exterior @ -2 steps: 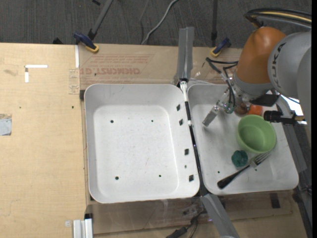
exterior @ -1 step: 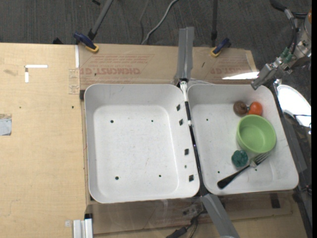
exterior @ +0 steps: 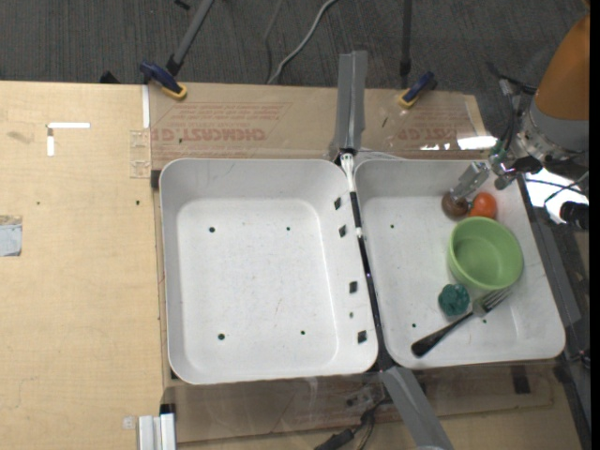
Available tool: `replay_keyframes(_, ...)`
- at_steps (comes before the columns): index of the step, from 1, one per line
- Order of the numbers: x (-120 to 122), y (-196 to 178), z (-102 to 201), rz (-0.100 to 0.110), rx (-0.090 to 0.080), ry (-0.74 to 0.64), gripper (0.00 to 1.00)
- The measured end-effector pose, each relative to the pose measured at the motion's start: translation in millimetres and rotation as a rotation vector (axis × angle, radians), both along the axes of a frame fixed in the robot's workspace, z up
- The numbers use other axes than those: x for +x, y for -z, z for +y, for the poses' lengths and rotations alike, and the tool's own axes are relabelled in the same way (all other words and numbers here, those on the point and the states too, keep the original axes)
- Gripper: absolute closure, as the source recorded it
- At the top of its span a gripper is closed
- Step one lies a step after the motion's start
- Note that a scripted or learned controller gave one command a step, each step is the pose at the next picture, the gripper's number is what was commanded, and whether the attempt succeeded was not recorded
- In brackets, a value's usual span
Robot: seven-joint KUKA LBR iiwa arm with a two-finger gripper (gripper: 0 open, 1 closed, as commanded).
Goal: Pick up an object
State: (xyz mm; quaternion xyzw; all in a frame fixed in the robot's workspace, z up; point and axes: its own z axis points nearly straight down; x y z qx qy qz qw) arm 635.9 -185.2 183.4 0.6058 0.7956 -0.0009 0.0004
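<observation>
In the right bin lie a light green bowl, a small orange-red ball just behind it, a teal lump in front of it, and a fork with a black handle near the front wall. My gripper hangs over the bin's back right corner, its fingertips low beside a brownish thing next to the orange ball. I see nothing lifted between the fingers.
The left bin sits beside the right one, split off by a grey divider bar. Cardboard lies behind both bins, held by two clamps. Wooden bench top stretches to the left. Cables run behind.
</observation>
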Motion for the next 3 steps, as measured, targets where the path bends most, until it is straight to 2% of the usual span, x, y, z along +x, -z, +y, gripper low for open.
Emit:
replay_keyframes(1, 27, 83, 42, -0.016, -0.003, 0.161, 0.00)
replay_keyframes(2, 3, 88, -32, -0.006, 0.001, -0.066, 0.00)
replay_keyframes(3, 4, 77, -33, -0.010, -0.002, -0.067, 1.00)
